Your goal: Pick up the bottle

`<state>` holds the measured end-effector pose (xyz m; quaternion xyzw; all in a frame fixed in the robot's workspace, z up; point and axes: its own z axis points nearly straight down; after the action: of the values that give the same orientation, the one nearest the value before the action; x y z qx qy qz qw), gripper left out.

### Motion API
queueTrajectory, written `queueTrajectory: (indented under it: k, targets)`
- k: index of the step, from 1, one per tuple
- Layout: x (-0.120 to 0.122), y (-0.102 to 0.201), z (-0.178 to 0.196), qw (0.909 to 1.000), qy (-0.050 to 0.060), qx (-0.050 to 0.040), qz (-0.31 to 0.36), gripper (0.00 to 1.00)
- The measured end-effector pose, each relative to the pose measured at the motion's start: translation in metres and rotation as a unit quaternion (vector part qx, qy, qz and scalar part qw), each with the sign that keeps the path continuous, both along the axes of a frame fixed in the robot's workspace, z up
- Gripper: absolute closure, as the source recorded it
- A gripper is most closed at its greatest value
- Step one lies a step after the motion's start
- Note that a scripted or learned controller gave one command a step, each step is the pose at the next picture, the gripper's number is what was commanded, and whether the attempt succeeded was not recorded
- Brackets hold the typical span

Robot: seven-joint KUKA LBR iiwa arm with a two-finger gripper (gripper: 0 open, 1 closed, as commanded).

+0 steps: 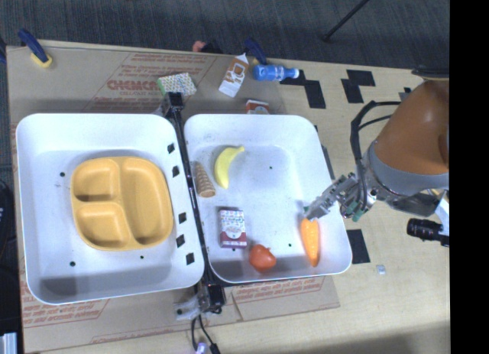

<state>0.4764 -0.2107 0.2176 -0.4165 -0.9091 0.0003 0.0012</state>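
A small blue bottle (273, 73) lies on its side on the cardboard-covered bench, behind the right bin (263, 128) and outside it. My gripper (322, 205) hangs over the right edge of the right bin, just above an orange carrot (310, 241) and far in front of the bottle. I see nothing held in the gripper. The grey arm with its orange band (412, 142) reaches in from the right.
The right bin also holds a yellow banana (225, 163), a brown cone-like piece (203, 180), a red-and-white box (231, 227) and a red fruit (262, 258). A yellow divided plate (122, 201) sits in the left bin. A small carton (233, 76) and a patterned packet (177, 83) lie near the bottle.
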Motion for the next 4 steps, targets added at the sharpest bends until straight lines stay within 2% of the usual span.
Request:
queueTrajectory:
  k: [1, 2, 3, 4]
  targets:
    - [0.0, 0.0, -0.075, 0.9996, 0.001, 0.0004, -0.029, 1.0]
    - [0.0, -0.001, -0.031, 0.9862, -0.001, -0.0007, -0.166, 1.0]
    - [0.0, -0.001, -0.005, 0.9605, -0.001, -0.001, -0.278, 1.0]
    - [0.001, 0.0, 0.017, 0.9886, -0.002, -0.001, -0.151, 1.0]
